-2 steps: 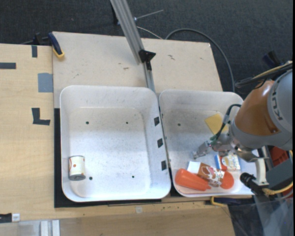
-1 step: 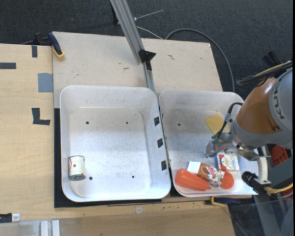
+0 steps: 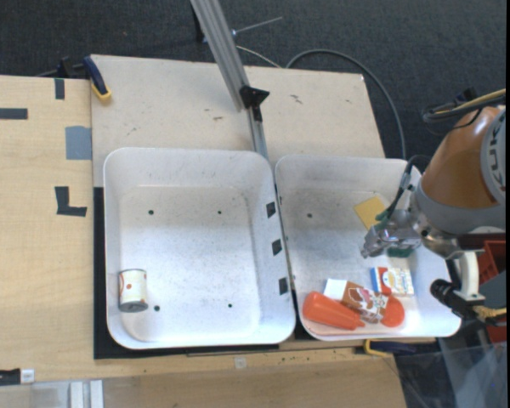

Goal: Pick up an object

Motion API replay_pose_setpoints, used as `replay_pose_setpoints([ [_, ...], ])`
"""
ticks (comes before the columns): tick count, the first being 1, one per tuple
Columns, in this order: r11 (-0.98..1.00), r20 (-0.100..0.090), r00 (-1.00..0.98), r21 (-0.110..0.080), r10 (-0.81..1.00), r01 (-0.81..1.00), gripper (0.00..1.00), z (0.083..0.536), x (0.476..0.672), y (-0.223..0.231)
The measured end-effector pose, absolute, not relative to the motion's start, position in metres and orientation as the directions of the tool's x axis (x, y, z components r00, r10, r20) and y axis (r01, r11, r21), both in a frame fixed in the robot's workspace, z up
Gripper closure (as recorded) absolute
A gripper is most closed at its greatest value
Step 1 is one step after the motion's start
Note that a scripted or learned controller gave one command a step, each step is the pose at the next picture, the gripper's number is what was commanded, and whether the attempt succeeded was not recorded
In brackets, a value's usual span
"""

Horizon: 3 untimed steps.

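Note:
My gripper point(image 3: 381, 243) hangs over the right bin point(image 3: 323, 185), near its right side, on the grey arm with the orange band. Just up and left of it lies a yellow flat piece point(image 3: 370, 210). Below it, along the bin's front edge, lie an orange carrot-like object point(image 3: 330, 311), a brown and red packet point(image 3: 367, 301) and a small white carton with red and blue print point(image 3: 393, 280). A small white and orange can point(image 3: 133, 290) stands in the left bin's point(image 3: 187, 168) front left corner. I see nothing between the fingers.
A slanted metal pole point(image 3: 225, 45) crosses the back of the bench and ends at the bins' shared wall. A black cable point(image 3: 340, 58) curves behind the right bin. A blue and yellow clamp point(image 3: 96, 76) sits at the bench's back left.

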State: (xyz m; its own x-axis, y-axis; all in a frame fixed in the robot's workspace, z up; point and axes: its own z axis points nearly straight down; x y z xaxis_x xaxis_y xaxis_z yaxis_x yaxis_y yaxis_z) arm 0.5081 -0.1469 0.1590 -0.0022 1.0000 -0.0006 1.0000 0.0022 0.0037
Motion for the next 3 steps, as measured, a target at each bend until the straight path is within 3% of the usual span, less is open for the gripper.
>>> replay_pose_setpoints([
  [2,0.002,-0.001,-0.002,0.003,1.0,1.0,1.0,0.252,0.519,-0.15],
  [3,0.006,0.002,-0.006,-0.003,1.0,1.0,1.0,0.238,0.513,-0.098],
])
